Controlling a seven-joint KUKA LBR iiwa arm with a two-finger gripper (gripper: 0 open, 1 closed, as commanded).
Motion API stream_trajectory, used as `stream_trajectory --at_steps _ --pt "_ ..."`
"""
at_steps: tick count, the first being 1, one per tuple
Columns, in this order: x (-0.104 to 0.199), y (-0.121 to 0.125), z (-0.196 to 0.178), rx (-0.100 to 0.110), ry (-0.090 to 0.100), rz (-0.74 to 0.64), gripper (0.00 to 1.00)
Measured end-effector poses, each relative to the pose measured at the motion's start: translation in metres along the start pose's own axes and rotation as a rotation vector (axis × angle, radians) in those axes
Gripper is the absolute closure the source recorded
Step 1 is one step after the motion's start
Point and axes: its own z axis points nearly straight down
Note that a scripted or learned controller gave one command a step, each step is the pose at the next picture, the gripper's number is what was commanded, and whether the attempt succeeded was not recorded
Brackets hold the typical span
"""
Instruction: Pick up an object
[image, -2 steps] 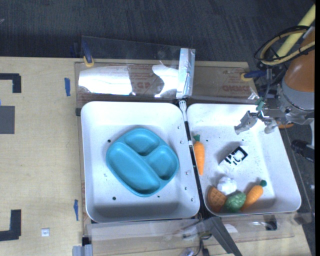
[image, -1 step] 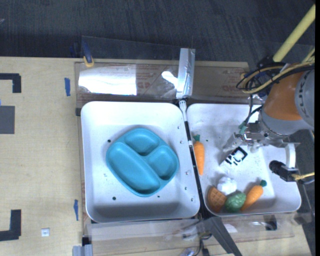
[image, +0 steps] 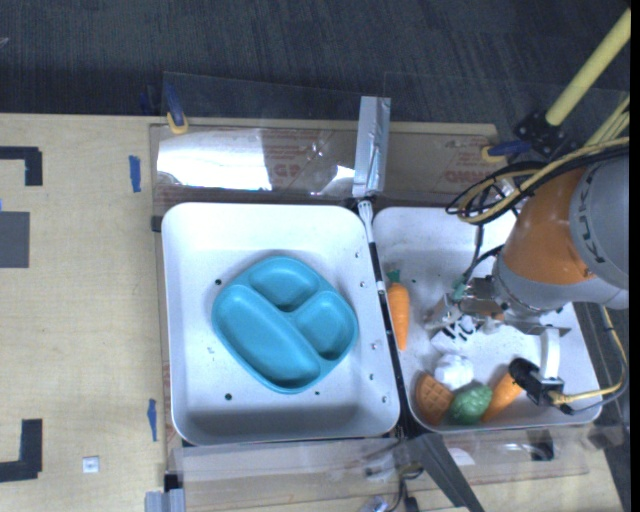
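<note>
**Arm low over the right bin, nothing seen in its grip**

The grey arm with the orange band reaches in over the right-hand shallow white bin (image: 420, 235), and its two-finger gripper (image: 462, 322) sits low among the clutter near the bin's middle. The wrist and cabling hide the tool's tip, so whether it is parted or closed cannot be told, and no object shows as held.

The candidate things all lie in this right bin. A slim orange toy carrot (image: 398, 313) rests along the bin's left wall, just beside the divider. A small white lump (image: 455, 371) lies just below the gripper. Along the near edge sit a brown-orange waffle-textured piece (image: 432, 396), touching a green knobbly toy (image: 471, 402), with an orange cone-shaped piece (image: 507, 391) just beside that. The left-hand white bin (image: 190, 300) bears a blue plastic divided plate (image: 284, 322), well apart from the arm.

The step in hand looks like the descent or grasp attempt, aimed at something under or near the tool. The next move calls for a firm close on one item, then a straight lift clear of its neighbours; the tight cluster at the near edge risks a nudge or a double catch.
</note>
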Motion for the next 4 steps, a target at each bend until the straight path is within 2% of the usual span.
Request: stream_trajectory --at_steps 1,2,3,4 --pt "-0.002 0.002 -0.011 -0.006 -0.004 0.004 1.0" --pt "0.087 0.059 -0.093 0.016 0.007 -0.01 1.0" --pt "0.176 0.115 -0.123 0.016 0.007 -0.22 1.0" --pt "0.214 0.088 -0.182 0.013 0.008 -0.165 1.0"
